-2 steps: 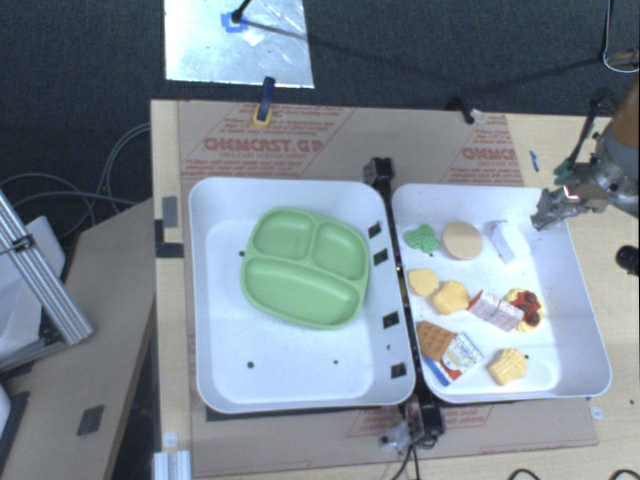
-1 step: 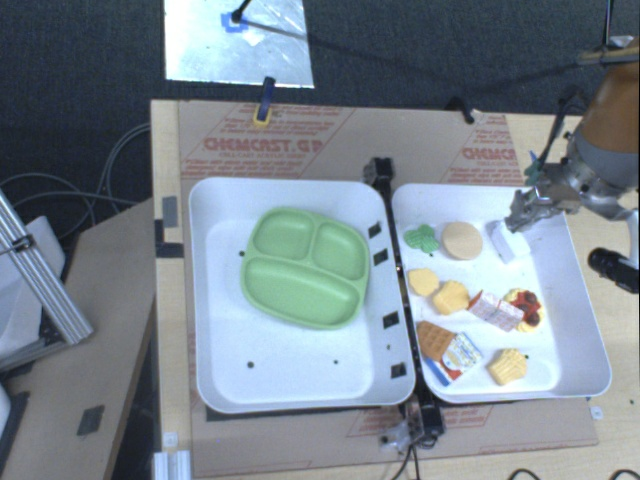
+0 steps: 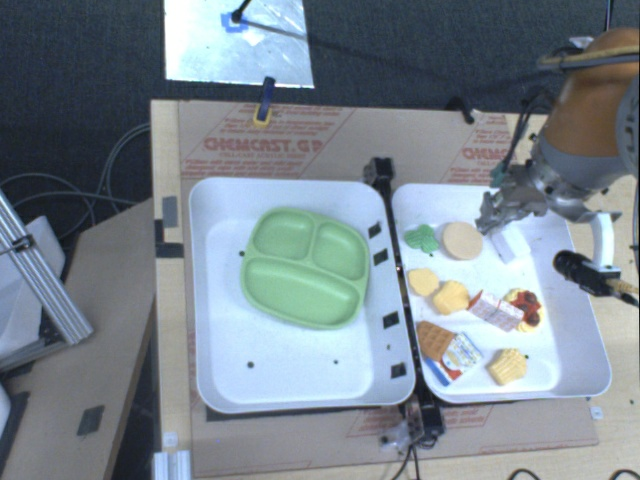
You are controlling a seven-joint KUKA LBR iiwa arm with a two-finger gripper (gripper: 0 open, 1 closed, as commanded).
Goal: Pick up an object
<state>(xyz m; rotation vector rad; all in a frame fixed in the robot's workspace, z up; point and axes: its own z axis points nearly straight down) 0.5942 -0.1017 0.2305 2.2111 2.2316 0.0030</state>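
The right bin [image 3: 580, 363] holds several toy food pieces. A tan round biscuit [image 3: 462, 240] lies near its far edge, with a green leafy piece [image 3: 422, 236] to its left. Two yellow lumps [image 3: 451, 296] sit mid-bin. To their right are a red and white packet [image 3: 497, 311] and a red-topped piece [image 3: 526, 306]. At the near edge lie a waffle [image 3: 434, 339], a small carton [image 3: 460, 354] and a yellow block [image 3: 508, 366]. My gripper [image 3: 493, 223] hangs low over the bin's far part, just right of the biscuit. I see nothing held in it.
The left bin [image 3: 220, 368] holds a green divided plate [image 3: 305, 268]. A black and white fitting [image 3: 588, 268] juts over the right bin's right side. The grey and orange arm [image 3: 590, 118] comes in from the upper right. A cardboard sheet [image 3: 270, 143] lies under both bins.
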